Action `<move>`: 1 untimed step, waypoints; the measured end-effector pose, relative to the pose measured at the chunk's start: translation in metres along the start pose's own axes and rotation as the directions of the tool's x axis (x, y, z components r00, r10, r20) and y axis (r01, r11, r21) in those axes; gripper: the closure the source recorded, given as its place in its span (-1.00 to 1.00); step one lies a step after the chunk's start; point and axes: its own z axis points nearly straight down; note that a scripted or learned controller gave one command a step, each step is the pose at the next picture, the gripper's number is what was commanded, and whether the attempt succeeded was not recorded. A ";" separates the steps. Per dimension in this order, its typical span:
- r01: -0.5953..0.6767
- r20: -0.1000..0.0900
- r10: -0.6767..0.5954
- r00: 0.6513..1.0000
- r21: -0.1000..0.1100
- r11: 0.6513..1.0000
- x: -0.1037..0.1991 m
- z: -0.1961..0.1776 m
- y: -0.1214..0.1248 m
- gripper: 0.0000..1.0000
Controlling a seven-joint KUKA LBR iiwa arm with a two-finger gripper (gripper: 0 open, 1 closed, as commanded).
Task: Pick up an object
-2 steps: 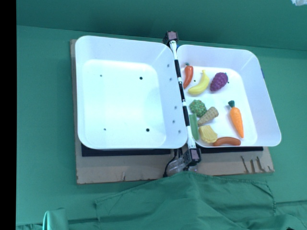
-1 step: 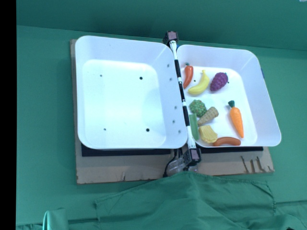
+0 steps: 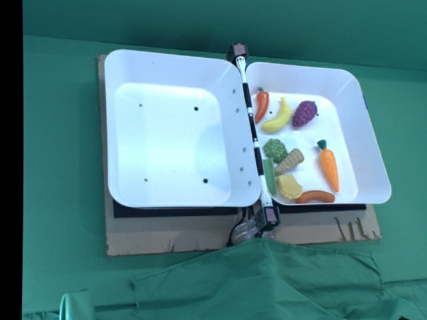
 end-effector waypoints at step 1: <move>0.015 -0.025 -0.013 1.000 0.048 0.999 0.005 0.101 -0.003 1.00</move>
